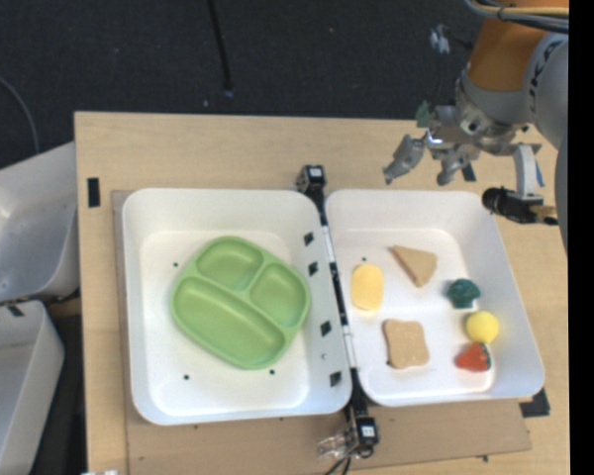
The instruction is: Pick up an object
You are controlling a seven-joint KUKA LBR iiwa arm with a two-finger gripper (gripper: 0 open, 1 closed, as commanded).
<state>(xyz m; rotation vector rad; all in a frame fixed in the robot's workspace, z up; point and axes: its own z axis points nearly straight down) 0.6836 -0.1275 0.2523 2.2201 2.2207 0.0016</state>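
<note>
From my remote station I see the gripper (pixel 428 162) hanging above the far edge of the right bin (pixel 515 265), a little to the left of its far right corner. Its two fingers (pixel 404 158) are spread apart and released, and nothing is between them. The grey arm with its orange band (pixel 505 52) comes in from the far right.

The things to pick lie all in the right bin. A yellow oval piece (pixel 367 286) rests near the left wall of this bin, close to the hinge between the bins. Just to its right and a bit farther is a tan wedge (pixel 415 263), like a triangle of bread. Nearer to me lies a square slice of toast (pixel 406 343). On the right side of the bin there are three small things in a row from far to near: a dark green piece (pixel 463 292), a yellow ball (pixel 482 327) and a red piece (pixel 473 357); the ball and the red piece are almost touching. The gripper touches none of them and is well apart from the near ones.

In the left bin (pixel 144 265) lies a green plate with compartments (pixel 241 301), in the middle, slightly tilted in its direction. The bins stand on a wooden bench (pixel 178 146).
</note>
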